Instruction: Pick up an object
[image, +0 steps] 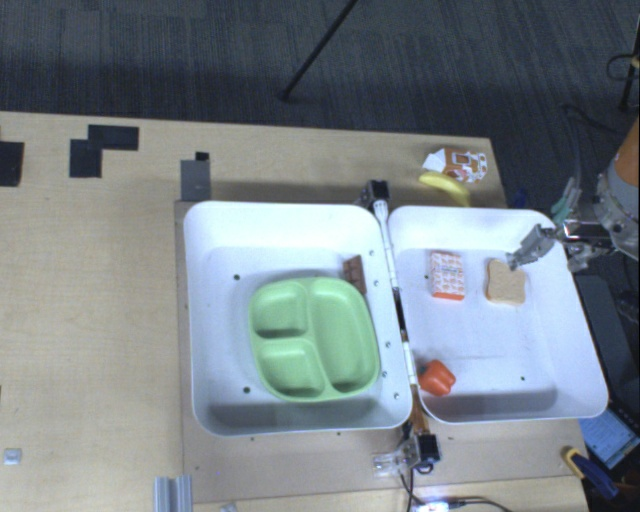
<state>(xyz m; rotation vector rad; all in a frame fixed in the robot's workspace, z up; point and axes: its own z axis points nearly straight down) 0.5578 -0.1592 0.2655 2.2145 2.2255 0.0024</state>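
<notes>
The pale wooden worktop (90, 300) carried two shallow white plastic bins side by side, and the right-hand bin (560, 395) serves here as the landmark. To its left, touching it along the shared rim, sat the left-hand white bin (215, 300), holding a light green moulded plastic tray with three compartments (313, 337) and a small brown block (353, 269) by the tray's upper edge, close to the divide. Inside the right-hand bin lay three candidates for picking: a tan, bread-like square slab (506, 283) in its upper middle, a small orange-and-white printed packet (446, 274) just left of that slab, and a small orange rounded piece (436, 377) against its lower-left wall. Beyond its far rim, a yellow banana-shaped toy (445, 184) lay on the worktop. The grey metal tool (530, 246) hung over the bin's upper right, just above the tan slab, with nothing visibly between its fingers; whether they stood wide or narrow I cannot tell. The pick looked not yet made: descent, closing and lifting all remained.
</notes>
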